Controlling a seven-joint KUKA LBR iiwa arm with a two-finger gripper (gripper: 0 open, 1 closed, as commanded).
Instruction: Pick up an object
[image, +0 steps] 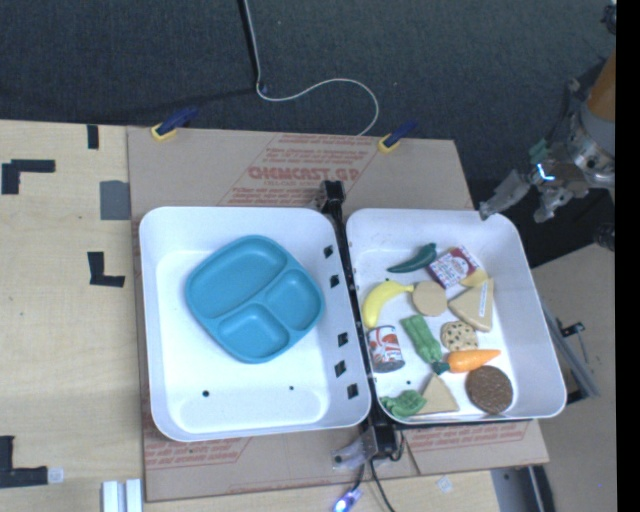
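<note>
**Desk:** What's in the frame?

**Photographer:** Two shallow white bins side by side on a sheet of cardboard (300, 170) laid over the wooden worktop (60, 250). The left bin (170, 400) carries a blue divided plate (254, 297), lying flat near its middle. The right bin (535, 330) holds a scatter of toy food.

**Desk:** Which pieces?

**Photographer:** A yellow banana (383, 298) toward the bin's left wall, a small can (385, 347) just below it, a dark green pepper (412, 259) near the top, a red packet (450, 266) beside that. A green pod (421, 338) lies near the middle, an orange carrot (470, 359) to its right, a spotted cookie (458, 334) just above the carrot, a brown round patty (489, 388) at the lower right, and leafy greens (404, 403) at the bottom edge.

**Desk:** And the arm?

**Photographer:** The jaws (545, 185) hang at the upper right, outside the right bin's far corner, well apart from every piece of food. Nothing is between them; whether they stand wide or narrow I cannot tell, the picture is too blurred there.

**Desk:** Anything else?

**Photographer:** A white cable (310, 92) loops across the dark floor above the cardboard, which yellow-and-blue clamps (176, 122) pin at its top corners.
</note>
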